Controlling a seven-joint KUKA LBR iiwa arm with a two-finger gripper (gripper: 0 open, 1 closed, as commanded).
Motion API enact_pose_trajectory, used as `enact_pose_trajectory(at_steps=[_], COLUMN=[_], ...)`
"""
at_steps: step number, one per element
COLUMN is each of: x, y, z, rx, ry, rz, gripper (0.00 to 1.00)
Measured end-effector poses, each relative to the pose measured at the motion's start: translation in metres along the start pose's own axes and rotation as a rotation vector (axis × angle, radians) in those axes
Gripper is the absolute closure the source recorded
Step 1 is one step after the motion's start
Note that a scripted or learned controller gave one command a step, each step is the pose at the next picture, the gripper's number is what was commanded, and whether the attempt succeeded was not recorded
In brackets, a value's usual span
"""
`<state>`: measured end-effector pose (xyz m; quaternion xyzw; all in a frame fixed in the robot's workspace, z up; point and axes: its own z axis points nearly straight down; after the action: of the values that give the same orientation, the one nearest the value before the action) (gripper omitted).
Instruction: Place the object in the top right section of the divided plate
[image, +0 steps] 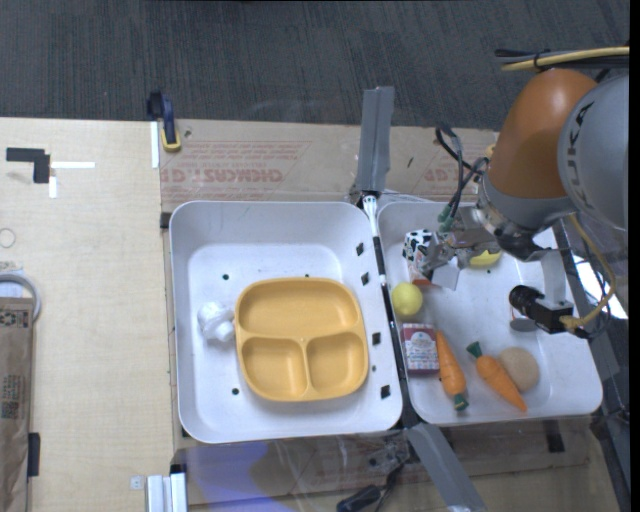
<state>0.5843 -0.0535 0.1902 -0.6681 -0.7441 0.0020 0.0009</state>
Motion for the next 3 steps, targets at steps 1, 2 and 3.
enact_pose_trajectory(at_steps=[1, 2, 3], x=[0.071, 0.160, 0.202], y=[-0.032, -0.080, -0.087], z=[-0.029, 0.000, 0.023], rx=[0.001, 0.003, 0.003], ry=[0.000, -0.001, -0.003], rz=[0.459, 0.900, 1.196], gripper=[1.00, 1.00, 1.00])
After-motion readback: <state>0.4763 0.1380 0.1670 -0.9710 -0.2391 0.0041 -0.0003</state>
